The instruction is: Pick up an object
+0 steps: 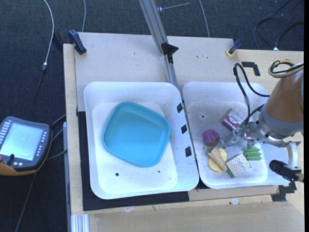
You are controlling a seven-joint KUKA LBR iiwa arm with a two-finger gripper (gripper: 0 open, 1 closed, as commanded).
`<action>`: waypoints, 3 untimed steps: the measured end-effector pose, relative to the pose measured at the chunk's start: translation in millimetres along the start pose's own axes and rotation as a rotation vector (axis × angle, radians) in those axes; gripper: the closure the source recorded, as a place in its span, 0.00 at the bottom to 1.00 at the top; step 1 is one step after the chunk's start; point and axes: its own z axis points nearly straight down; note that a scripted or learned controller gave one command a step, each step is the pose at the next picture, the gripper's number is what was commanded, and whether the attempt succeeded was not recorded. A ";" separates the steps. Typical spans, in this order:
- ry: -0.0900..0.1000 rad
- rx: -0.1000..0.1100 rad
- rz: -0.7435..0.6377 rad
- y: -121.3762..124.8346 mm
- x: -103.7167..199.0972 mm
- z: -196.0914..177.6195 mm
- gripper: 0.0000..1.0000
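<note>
The right bin (203, 103) holds several small things. A purple round object (210, 137) lies at its left. A red and white packet (233, 118) sits further back. A yellow piece (217, 159), a checkered packet (238, 164) and a green object (252, 153) lie along the front. My gripper (235, 138) hangs low in the middle of this group, just right of the purple object and above the checkered packet. The grey and orange arm (285, 108) reaches in from the right. Nothing shows as lifted.
The left bin (96, 98) carries a large blue square plate (136, 133). A slanted metal pole (154, 23) ends at the gap between the bins. A teach pendant (21, 144) lies off the bench at left. Cables (244, 88) loop over the right bin's back.
</note>
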 end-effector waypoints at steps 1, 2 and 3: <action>-0.001 -0.005 0.000 0.0 0.2 14.9 0.00; -0.002 -0.007 0.000 0.4 0.1 3.6 1.00; -0.002 -0.009 -0.001 9.8 0.1 -53.6 1.00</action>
